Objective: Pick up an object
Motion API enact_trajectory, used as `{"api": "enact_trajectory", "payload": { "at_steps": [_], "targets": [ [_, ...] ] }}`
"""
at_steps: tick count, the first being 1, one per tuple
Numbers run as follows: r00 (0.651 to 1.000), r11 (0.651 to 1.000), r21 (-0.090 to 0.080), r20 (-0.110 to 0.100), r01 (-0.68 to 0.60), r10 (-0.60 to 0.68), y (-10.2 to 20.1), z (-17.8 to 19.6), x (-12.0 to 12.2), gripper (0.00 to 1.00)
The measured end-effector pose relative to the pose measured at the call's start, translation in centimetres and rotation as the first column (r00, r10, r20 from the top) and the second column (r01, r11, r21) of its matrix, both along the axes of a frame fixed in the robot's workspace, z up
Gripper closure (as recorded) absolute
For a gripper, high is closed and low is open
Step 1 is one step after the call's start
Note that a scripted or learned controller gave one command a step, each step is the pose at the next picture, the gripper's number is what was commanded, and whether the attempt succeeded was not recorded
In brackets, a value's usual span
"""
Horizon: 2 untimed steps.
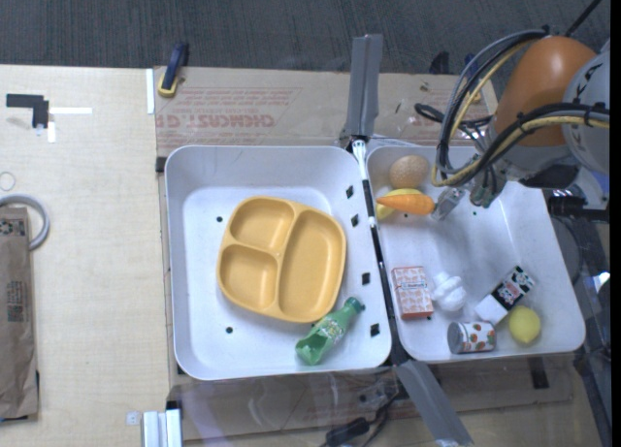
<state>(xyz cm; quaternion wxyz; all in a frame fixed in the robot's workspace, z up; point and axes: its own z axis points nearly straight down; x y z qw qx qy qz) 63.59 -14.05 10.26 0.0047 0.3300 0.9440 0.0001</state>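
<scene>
Jaws' state could not be told as the gripper [448, 205] hung just beside the carrot [408, 205], likely a light, hard, slippery toy best pinched across its middle.

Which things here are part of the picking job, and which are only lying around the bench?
Job:
gripper
carrot
tan ball
red box
can
lemon
green bottle
yellow plate

Lying about:
brown paper bag
blue and yellow tool
cardboard sheet
</scene>
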Motion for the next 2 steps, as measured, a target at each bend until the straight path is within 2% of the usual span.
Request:
{"api": "enact_trajectory", "payload": {
  "at_steps": [1,2],
  "targets": [
    [0.931,0.931,-0.006,-0.011,0.365,-0.365,2.4,-0.9,-0.5,1.00],
    [0.913,0.913,0.001,-0.008,0.408,-0.408,1.1,4.6,-3.9,1.00]
  ]
}}
